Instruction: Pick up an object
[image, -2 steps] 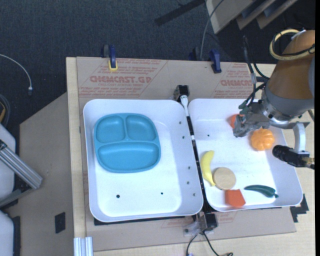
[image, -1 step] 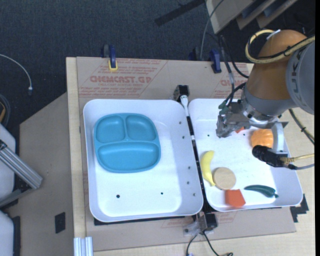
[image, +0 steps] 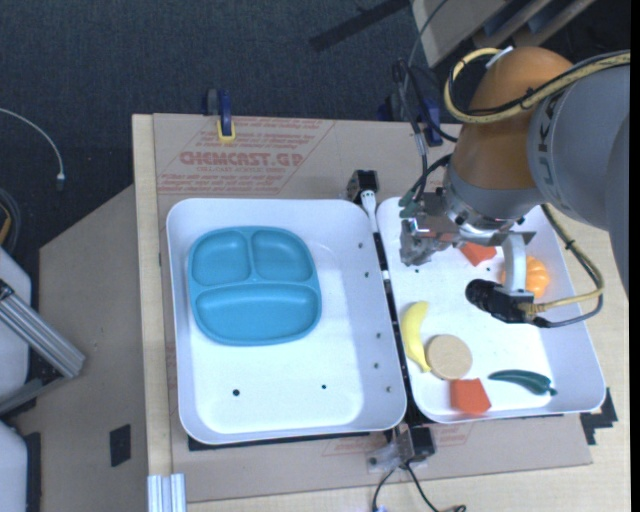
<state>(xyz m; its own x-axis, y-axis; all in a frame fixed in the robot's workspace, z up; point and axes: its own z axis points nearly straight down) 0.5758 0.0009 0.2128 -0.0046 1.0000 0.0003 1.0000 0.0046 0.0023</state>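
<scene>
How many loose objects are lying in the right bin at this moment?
6 visible: a banana at the left wall, a tan disc beside it, a red block at the front, a green pepper, an orange piece and an orange fruit by the arm; more may be hidden.

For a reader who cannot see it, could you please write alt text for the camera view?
A grey arm's gripper hangs over the right bin, which holds a banana, tan disc and other toys. The left bin holds a blue divided plate.

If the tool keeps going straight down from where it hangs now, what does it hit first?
Most likely bare floor of the right bin: the tool hangs over its upper left corner, above the banana. Depth is hard to judge.
</scene>
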